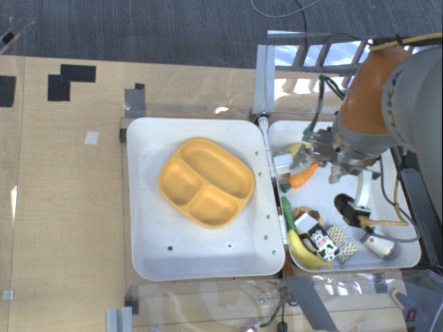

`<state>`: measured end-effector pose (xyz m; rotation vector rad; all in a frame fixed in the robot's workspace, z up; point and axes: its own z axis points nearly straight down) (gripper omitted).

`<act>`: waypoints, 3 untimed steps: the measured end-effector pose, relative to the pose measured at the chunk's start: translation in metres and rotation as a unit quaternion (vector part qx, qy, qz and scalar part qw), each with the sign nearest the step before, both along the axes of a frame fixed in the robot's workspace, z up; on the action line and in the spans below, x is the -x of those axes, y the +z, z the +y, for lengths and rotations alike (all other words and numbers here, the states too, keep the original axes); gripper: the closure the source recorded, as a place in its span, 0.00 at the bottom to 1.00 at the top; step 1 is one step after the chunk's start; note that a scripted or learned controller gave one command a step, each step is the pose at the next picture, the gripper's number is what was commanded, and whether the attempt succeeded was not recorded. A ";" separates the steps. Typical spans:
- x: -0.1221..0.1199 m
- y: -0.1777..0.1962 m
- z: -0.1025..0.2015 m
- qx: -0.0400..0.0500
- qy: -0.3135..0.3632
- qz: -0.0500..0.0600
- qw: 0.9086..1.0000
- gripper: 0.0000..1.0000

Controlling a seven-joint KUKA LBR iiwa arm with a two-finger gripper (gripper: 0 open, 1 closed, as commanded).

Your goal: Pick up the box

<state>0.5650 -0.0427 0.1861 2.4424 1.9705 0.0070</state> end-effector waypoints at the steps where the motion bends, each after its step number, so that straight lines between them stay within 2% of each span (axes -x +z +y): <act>1: 0.042 -0.078 -0.048 0.000 -0.011 0.001 1.000 0.00; 2: 0.058 -0.089 -0.044 0.003 -0.011 -0.015 1.000 0.00; 3: 0.067 -0.090 -0.080 -0.001 -0.050 -0.014 0.999 0.00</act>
